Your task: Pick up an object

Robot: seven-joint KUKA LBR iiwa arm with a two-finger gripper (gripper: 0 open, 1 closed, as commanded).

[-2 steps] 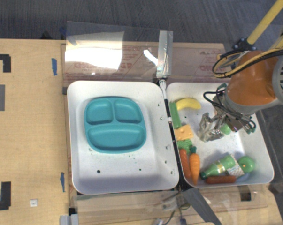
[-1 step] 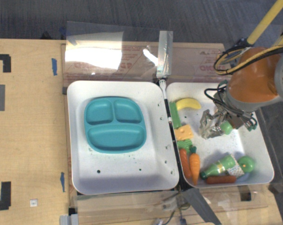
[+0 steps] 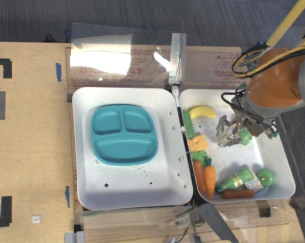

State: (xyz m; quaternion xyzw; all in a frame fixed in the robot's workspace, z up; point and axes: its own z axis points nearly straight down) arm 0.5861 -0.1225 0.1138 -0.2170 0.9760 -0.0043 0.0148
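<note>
My gripper point(image 3: 229, 134) hangs over the middle of the right bin point(image 3: 281, 153), below the orange band of the arm. A small green object point(image 3: 246, 136) sits right against the gripper's right side; I cannot tell whether it is gripped. A yellow banana point(image 3: 203, 113) lies at the bin's upper left. Below it are a green piece point(image 3: 187, 126) and a yellow-orange block point(image 3: 198, 144). Two carrots point(image 3: 206, 178) lie at the lower left. A green bottle point(image 3: 242, 179), a red sausage point(image 3: 238, 193) and a green ball point(image 3: 266, 175) lie along the front.
The left bin point(image 3: 86, 151) holds a teal divided plate point(image 3: 124, 134). A clear plastic sheet point(image 3: 122, 59) and a grey upright strip point(image 3: 177, 59) stand behind the bins. Black cables point(image 3: 248, 59) loop above the arm's wrist.
</note>
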